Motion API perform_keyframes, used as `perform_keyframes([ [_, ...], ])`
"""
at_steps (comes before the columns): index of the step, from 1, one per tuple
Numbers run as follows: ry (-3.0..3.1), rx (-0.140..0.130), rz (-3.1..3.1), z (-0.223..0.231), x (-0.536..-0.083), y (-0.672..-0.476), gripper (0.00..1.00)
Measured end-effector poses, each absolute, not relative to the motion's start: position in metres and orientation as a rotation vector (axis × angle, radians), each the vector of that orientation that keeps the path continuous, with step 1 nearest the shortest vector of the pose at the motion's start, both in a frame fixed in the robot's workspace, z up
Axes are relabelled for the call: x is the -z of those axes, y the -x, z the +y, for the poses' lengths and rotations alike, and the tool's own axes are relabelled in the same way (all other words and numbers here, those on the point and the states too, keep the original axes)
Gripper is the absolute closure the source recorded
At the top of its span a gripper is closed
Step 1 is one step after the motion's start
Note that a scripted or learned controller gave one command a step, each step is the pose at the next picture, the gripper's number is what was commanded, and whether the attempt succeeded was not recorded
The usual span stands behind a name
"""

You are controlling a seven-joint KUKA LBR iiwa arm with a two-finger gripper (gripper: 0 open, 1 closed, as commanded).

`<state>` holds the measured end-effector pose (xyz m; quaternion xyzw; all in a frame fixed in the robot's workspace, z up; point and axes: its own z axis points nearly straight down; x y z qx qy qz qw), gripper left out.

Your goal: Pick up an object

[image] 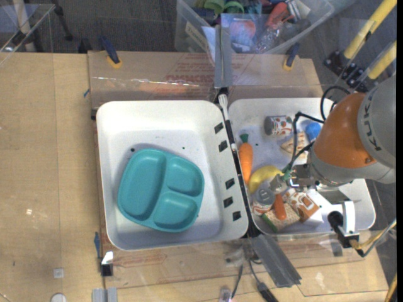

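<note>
White plastic forms both shallow bins on your bench. The left bin holds one teal divided plate, lying flat toward the front left of its floor. The right bin holds the clutter from which you must pick.

Locate the following items in the right bin:
- an orange carrot, lying lengthwise just beside the divider between the bins;
- a yellow lemon-shaped item, touching the carrot's lower end;
- a small can with a printed label, lying on its side near the far wall;
- a blue item, near the can and partly hidden by the arm;
- a printed carton in red, white and orange, near the front wall.

Note the arm. It enters from the right, and its orange band sits over the middle of the right bin. The gripper is low over the clutter, between the lemon-shaped item and the printed carton. You cannot tell from this view how the end effector is set, nor whether anything is in its grasp, because wrist hardware and surrounding items obscure it.

A clear tub of mixed items stands beyond the bins.
</note>
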<state>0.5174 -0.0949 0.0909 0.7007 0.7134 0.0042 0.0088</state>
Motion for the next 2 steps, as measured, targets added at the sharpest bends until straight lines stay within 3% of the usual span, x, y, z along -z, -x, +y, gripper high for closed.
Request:
perform_keyframes([
  [1, -2.192, -0.014, 2.225, -0.0955, -0.1001, -0.5176, 1.00],
  [2, -2.191, -0.012, 2.223, -0.0963, -0.1003, -0.5176, 0.00],
])
